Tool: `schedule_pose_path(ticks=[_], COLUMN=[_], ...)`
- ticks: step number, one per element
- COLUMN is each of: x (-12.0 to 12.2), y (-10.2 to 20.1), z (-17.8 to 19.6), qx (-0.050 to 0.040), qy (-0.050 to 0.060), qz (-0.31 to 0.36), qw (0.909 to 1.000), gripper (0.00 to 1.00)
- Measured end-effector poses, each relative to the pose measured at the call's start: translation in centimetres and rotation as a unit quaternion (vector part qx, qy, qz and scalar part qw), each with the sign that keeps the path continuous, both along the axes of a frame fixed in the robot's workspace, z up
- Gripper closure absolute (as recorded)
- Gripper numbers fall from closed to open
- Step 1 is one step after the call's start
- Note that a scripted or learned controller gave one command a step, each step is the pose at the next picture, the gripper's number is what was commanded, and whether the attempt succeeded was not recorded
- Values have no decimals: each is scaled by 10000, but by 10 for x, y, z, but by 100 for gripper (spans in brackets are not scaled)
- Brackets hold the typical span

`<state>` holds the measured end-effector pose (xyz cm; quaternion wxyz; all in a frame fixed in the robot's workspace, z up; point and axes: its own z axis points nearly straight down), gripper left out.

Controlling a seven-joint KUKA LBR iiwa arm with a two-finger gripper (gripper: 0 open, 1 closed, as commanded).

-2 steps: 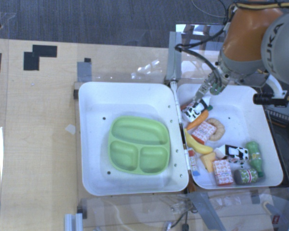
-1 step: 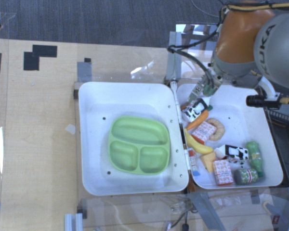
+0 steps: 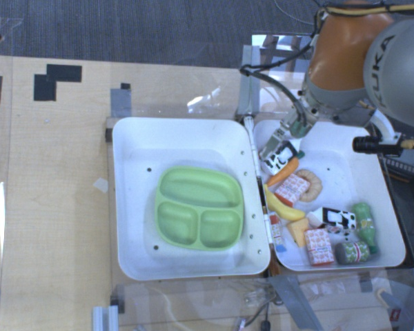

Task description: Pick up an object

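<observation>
My gripper reaches down into the far left corner of the right bin. Its tip sits right over a small black-and-white toy, and I cannot make out whether it grips the toy. Just below lies an orange carrot. Beside the carrot are a tan donut, a red-and-yellow packet and a yellow banana. A black-and-white cow figure, a red box and green items lie toward the near right of the bin.
The left bin holds a green divided plate. The arm's grey and orange body hangs over the far side of the right bin. A thin ridge separates the two bins. A green can lies at the near edge.
</observation>
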<state>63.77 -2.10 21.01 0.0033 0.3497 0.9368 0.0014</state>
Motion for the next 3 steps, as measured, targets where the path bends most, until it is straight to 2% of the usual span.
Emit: schedule_pose_path(ticks=[1,2,3], x=[-46,-19,-17], y=[-49,-39,-53], z=[85,-18,-76], qx=[-12,-4,-16], qy=[-16,8,-125], qz=[478,579,495], qw=[9989,9983,9987], gripper=[0,0,0])
